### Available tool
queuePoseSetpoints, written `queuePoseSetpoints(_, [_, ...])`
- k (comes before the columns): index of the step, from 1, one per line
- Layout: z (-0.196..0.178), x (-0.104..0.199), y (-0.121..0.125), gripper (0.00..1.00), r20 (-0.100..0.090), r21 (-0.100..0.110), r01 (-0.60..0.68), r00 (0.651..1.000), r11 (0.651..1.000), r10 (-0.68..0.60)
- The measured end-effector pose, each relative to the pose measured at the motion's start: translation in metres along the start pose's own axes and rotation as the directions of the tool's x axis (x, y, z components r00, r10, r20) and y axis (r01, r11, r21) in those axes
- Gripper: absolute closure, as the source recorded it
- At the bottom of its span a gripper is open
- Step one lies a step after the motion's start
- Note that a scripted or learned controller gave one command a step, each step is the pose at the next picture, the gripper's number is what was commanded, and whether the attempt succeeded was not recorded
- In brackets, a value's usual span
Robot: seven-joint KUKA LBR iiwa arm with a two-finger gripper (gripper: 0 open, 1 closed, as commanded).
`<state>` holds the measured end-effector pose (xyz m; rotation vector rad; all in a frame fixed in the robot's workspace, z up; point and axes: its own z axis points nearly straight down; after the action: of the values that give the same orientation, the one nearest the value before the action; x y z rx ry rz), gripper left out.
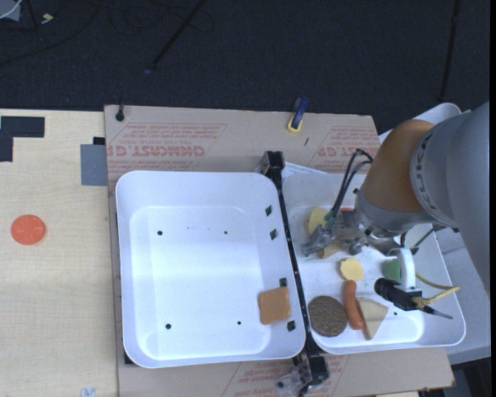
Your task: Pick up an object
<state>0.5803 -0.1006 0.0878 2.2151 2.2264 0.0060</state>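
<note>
Reaching in from three o'clock, the grey arm with the orange band [401,168] has set its gripper [326,240] low in the right-hand shallow white bin [446,325], at about ten o'clock of that bin. Whether the jaws stand wide or narrow cannot be told, and nothing is seen held between them. Your likeliest target, the pale yellow wedge-shaped piece [317,218], lies just beside the gripper at its eleven o'clock. Towards five o'clock lie a small yellow round piece [351,269], an orange carrot-like stick [353,303] and a brown round patty [327,315], close together. A tan square slice [274,305] rests alone in the left-hand white bin [140,222], at that bin's five o'clock corner. To do this step well, centre the jaws over one piece, keep clear of the divider between the bins, and confirm the piece sits between the jaws before you lift.
</note>
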Motion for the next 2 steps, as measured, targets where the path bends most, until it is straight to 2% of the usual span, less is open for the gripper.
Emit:
queuePoseSetpoints(1, [0.0,0.019,0.039,0.0,0.001,0.002,-0.003,1.0,1.0,0.003])
queuePoseSetpoints(2, [0.001,0.006,-0.069,0.0,0.0,0.014,-0.01,1.0,1.0,0.01])
